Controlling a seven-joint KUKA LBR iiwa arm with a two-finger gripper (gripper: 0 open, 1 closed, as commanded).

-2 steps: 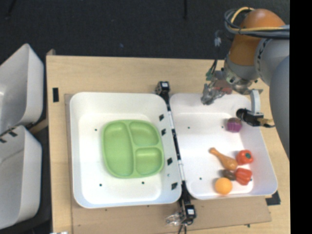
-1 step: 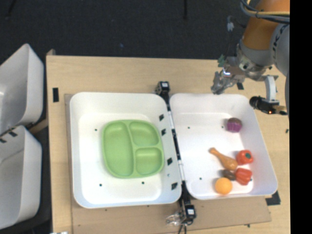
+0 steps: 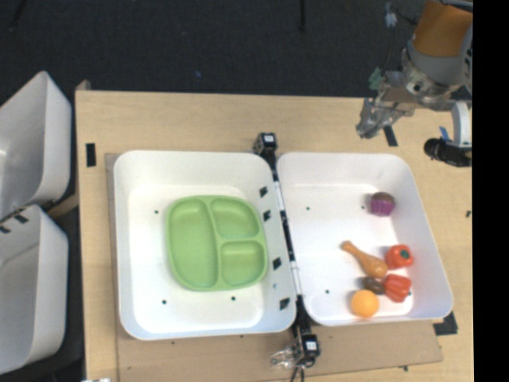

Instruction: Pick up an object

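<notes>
No readable text, labels, brands or numbers anywhere. Bins [image 3: 127, 213], tray [image 3: 215, 241] and bench [image 3: 175, 118] all plain, nothing legible on the arm [image 3: 441, 30].

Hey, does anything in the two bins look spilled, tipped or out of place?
Nothing stands out. The green divided plate lies flat in the left bin; the toy foods sit loosely grouped in the right bin, none spilled over its rim.

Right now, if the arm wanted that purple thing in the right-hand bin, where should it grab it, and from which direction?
Probably straight down from above. The purple thing is small and roundish, so closing across its widest middle looks best. It lies alone on the right bin's floor, well apart from the cluster of orange and red toys nearer the front, leaving room on every side. The gripper hangs beyond the bin's far rim.
</notes>
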